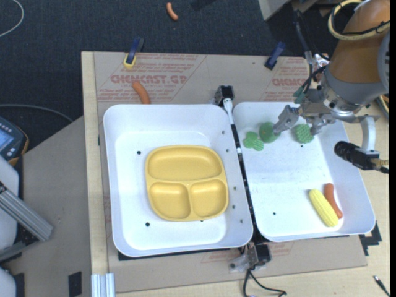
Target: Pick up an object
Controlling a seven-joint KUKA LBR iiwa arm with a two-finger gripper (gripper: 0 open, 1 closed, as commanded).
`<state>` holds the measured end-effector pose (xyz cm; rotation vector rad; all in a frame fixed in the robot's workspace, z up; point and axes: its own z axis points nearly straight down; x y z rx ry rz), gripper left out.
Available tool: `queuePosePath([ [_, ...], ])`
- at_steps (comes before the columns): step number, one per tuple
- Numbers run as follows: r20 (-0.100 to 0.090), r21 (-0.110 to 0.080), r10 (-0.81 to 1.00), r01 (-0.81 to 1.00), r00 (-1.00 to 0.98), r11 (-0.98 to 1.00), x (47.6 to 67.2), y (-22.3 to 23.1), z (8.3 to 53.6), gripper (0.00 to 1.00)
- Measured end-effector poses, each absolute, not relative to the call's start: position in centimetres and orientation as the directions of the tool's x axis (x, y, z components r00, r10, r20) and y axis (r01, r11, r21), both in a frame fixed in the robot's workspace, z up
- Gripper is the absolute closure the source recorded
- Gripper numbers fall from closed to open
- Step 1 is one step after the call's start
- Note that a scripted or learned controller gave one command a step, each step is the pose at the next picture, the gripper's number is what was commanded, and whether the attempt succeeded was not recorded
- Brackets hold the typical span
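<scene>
A: Camera view: gripper [301, 120] spread open, nothing between fingers, at 12 o'clock in right bin [291, 224]. 3 green pieces there; one [304, 133] just below it.

B: Centre over it, descend, then close.

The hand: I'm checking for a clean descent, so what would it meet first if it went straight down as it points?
Probably the green broccoli piece under the hand, in the right bin; depth is unclear.

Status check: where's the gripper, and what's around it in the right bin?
Gripper over right white bin, far end. Green toy pieces just beside it, nothing gripped. Yellow corn cob and orange sausage near corner.
</scene>
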<state>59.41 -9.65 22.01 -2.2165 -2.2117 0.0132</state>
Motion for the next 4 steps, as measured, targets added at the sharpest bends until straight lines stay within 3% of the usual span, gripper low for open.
queuePosePath([
  [1, 0.0, 0.001, 1.0, 1.0, 0.0, 0.0, 59.7, -9.6, 22.8, 0.0],
  [4, 0.002, -0.006, 1.0, 1.0, 0.001, -0.001, 59.8, -10.2, 8.2, 0.0],
])
